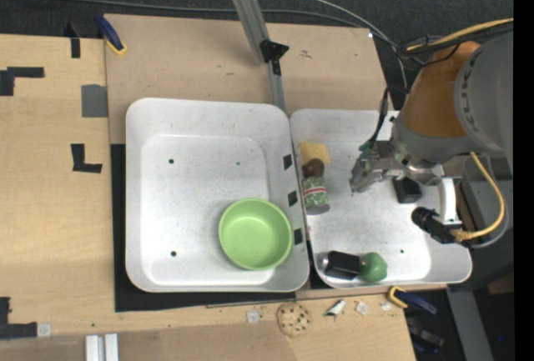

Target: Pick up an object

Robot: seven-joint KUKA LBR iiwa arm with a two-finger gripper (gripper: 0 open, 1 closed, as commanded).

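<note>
Counter point(192, 42): carries 2 bins side by side.
Left bin point(158, 142): holds a green bowl point(254, 233).
Right bin point(375, 234): bottle point(314, 184) against left wall, green ball point(373, 267) near front.
Tool point(367, 172): low over right bin, apart from bottle, likely approaching; grip state unclear.

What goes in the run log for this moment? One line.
gripper: above right bin, holding nothing seen | bottle: left of gripper | green bowl: left bin
</note>
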